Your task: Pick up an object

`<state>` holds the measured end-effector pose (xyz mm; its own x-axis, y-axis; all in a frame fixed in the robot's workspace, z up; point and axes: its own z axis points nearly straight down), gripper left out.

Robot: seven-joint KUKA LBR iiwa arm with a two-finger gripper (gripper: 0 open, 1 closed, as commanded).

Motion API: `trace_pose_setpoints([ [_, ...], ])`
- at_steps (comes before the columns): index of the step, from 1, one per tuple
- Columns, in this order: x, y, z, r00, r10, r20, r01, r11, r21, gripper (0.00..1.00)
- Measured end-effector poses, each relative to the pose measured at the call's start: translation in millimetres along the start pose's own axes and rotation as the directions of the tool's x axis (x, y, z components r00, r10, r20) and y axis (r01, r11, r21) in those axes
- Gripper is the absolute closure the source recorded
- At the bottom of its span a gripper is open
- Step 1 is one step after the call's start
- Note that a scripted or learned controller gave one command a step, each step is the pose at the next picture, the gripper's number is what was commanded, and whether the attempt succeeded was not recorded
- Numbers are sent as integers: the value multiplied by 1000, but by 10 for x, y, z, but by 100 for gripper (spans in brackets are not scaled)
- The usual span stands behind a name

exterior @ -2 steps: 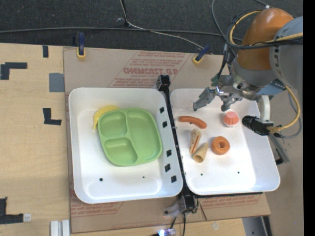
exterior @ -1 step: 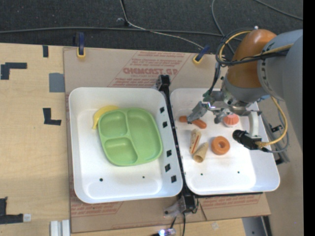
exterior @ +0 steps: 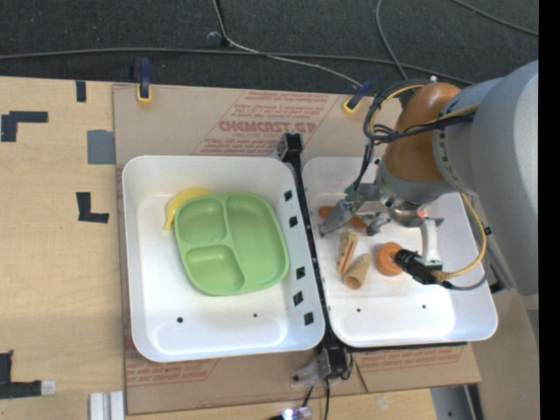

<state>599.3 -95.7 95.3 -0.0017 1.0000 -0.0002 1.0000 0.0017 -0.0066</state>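
Toys lie in the right bin, at centre-right of the frame: a tan ice-cream cone pointing down-left beside a slim hot-dog-like piece, and to their right an orange round object that may be a small fruit or ball. All three look like light, hollow plastic play food — stiff, smooth, and likely to slip or roll if pinched off-centre. I would judge the cone easiest to take across its wider open end, and the round piece best squeezed straight across its middle (its curve gives little purchase). The gripper hangs low over the upper part of that bin, its metal fingers spread apart with nothing between them. The wrist and cabling cover part of the bin behind it, and a small orange bit by the fingers is too small to name. In the left bin a green divided plate hides most of a yellow thing — perhaps a banana.
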Motion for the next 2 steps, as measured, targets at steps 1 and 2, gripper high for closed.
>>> trace_pose_setpoints([
  [1,5,1,109,1000,0,1,0,1000,-5,0],
  [2,6,4,-2,1000,0,2,0,1000,-7,100],
])
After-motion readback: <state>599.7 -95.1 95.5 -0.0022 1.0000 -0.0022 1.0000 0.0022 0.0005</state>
